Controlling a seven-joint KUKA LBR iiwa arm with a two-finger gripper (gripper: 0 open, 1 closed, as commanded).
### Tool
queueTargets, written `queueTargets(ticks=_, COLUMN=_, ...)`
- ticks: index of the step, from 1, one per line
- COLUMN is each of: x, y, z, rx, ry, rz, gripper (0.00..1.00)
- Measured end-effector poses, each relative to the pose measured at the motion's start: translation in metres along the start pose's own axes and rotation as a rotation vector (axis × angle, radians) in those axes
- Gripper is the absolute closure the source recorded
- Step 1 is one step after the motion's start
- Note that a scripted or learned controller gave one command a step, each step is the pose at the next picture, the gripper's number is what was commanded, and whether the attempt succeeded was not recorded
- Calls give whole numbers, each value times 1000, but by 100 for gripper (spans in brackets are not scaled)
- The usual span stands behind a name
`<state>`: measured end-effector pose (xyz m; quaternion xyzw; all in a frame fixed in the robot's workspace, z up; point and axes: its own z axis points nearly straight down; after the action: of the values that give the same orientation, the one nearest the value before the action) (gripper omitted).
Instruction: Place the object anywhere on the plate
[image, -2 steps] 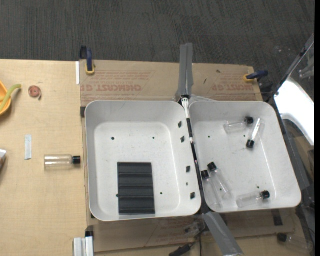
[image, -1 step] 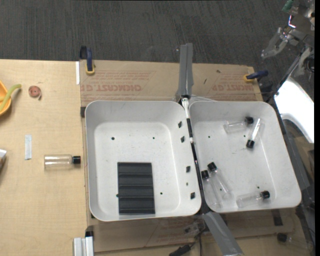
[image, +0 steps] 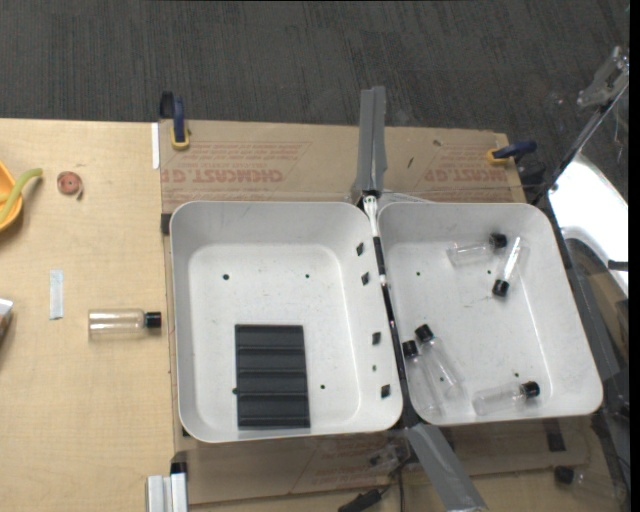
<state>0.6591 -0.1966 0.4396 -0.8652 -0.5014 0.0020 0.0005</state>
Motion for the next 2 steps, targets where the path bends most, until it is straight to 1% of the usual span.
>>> queueTargets(ticks=1, x=-21, y=-3, z=0, rx=1, ry=0, rz=98, gripper=0)
queueTargets(ticks=2, x=21, y=-12, z=0, rx=1, ry=0, rz=191, gripper=0)
